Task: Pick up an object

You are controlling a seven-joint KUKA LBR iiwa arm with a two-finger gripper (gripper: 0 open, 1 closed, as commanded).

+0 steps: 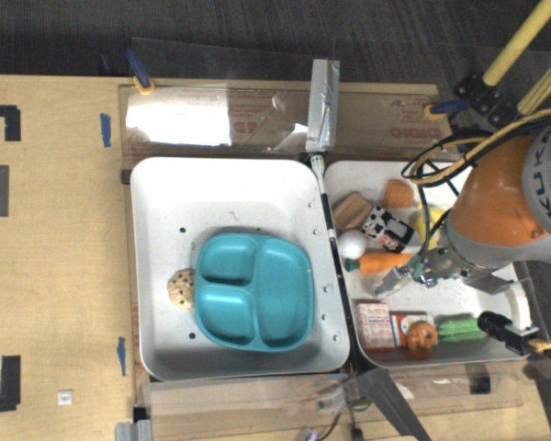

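My gripper (406,276) hangs low over the middle of the right bin (459,356), reaching in from the right below the orange wrist band. Its tip is close beside an orange carrot (382,263). A white ball (351,244) lies just left of the carrot. A black-and-white cow-patterned toy (386,227) sits behind it. Nothing shows clearly between the fingers.
The right bin also holds a brown block (351,209), an orange piece (399,193), a red-and-white box (375,325), a small orange fruit (421,335) and a green item (459,327). In the left bin (165,191) are a teal divided plate (254,288) and a cookie (180,288).
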